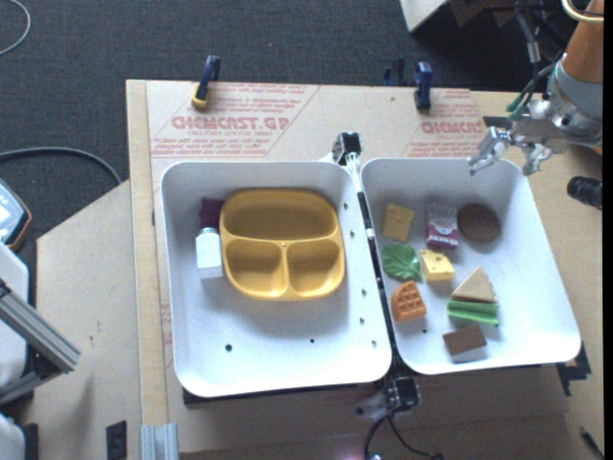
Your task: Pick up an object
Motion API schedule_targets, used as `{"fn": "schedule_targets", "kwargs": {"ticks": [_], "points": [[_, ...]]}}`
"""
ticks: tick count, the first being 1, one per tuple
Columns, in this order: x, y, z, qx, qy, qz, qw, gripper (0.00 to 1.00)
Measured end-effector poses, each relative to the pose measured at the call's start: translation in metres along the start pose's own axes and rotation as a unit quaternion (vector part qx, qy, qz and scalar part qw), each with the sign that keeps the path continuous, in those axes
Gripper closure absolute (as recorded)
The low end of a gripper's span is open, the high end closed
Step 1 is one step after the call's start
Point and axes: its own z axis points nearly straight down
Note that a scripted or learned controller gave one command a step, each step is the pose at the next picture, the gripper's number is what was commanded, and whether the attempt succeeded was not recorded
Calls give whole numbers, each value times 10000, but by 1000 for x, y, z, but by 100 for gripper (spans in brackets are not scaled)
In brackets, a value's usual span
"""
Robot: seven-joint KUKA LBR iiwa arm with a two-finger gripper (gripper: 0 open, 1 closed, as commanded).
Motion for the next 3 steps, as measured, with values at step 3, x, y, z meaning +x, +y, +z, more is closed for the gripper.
{"fn": "schedule_targets", "kwargs": {"ticks": [3], "points": [[-6,9,117,-38,-9,-16,10000,0]]}}
